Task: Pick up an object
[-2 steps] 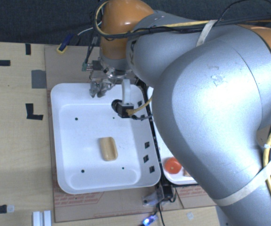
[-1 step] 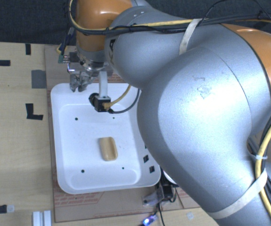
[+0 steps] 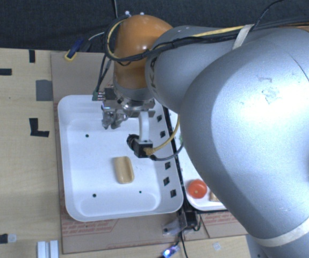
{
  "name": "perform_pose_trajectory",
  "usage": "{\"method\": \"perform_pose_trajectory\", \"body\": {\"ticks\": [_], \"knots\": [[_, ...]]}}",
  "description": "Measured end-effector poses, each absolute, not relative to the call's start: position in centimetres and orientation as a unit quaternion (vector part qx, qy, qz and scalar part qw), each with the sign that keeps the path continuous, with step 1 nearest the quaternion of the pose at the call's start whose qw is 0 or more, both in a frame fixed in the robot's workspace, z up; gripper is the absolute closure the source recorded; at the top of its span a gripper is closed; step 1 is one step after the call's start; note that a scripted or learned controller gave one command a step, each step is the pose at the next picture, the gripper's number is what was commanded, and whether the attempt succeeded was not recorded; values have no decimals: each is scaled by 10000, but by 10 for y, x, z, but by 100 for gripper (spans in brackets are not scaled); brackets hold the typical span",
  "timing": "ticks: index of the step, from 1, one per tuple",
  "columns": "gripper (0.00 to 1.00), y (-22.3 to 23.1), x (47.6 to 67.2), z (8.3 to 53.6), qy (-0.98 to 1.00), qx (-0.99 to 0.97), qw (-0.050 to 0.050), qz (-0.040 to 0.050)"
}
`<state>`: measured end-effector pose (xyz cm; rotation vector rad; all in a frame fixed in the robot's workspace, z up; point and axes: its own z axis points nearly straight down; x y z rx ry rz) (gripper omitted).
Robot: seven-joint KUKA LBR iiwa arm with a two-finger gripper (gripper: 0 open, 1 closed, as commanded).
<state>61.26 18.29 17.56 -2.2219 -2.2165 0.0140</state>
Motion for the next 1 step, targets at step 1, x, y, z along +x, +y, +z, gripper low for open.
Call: {"method": "perform_pose_trajectory", "body": {"ticks": [1], "knots": [[100, 237, 671, 305, -7093, -7048, -33, -72]]}}
